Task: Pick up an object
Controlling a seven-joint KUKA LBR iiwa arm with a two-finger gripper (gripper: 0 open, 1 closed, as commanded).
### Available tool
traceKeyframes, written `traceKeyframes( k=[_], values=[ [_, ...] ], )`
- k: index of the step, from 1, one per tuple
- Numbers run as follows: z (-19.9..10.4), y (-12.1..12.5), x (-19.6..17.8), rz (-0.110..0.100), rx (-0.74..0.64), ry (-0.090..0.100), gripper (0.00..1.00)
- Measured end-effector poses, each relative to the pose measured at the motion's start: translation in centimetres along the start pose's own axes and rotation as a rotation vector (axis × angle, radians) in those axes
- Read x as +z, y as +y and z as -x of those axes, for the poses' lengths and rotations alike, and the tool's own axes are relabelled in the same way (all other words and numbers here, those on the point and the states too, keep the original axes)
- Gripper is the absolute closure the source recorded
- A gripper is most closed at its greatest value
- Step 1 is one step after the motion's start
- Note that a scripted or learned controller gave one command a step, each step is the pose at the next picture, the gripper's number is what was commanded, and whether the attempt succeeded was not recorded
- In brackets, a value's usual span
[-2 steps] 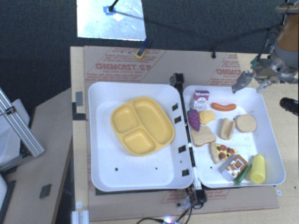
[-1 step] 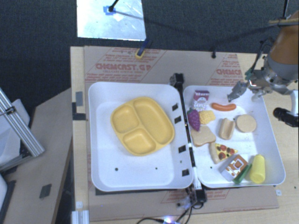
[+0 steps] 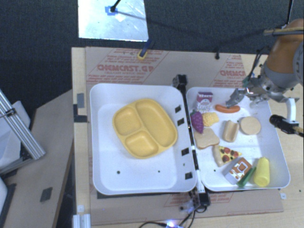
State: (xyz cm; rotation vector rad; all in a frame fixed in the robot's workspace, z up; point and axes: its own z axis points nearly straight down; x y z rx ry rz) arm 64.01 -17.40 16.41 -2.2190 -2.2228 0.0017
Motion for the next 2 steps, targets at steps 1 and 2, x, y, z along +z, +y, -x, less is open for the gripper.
traceKeyframes(
  k=[1,2],
  values=[
    [0.4,-0.9,4.8,-0.001,0.001,0.000,0.00],
    [0.3,-0.8,8.1,0.000,0.000,0.000,0.00]
  ],
)
